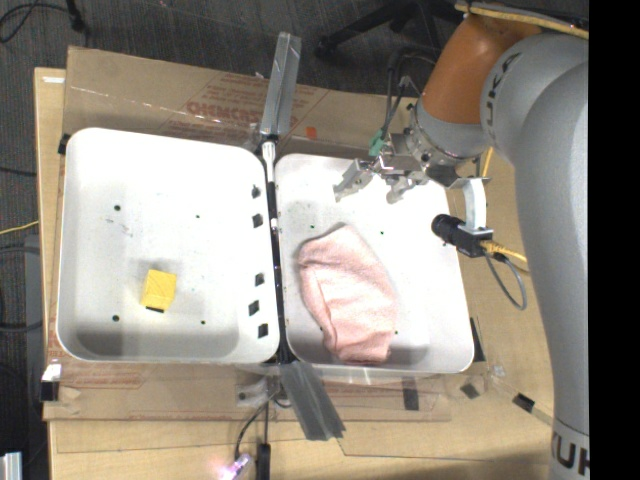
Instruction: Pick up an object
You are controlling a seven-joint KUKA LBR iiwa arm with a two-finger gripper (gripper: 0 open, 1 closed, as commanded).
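Observation:
A pink folded cloth (347, 293) lies in the right bin (445, 308), stretching from its middle toward the front. A small yellow block (159, 289) rests in the left bin (100, 168), toward the front left. My gripper (374, 183) hovers over the far part of the right bin, above and behind the cloth, its two metal fingers (351, 181) spread apart and open with nothing between them.
A grey metal divider bar (277, 98) runs between the bins at the back. A black cable fitting (457, 233) and yellow wire hang beside the wrist over the right bin's right side. Cardboard (180, 88) lies under the bins.

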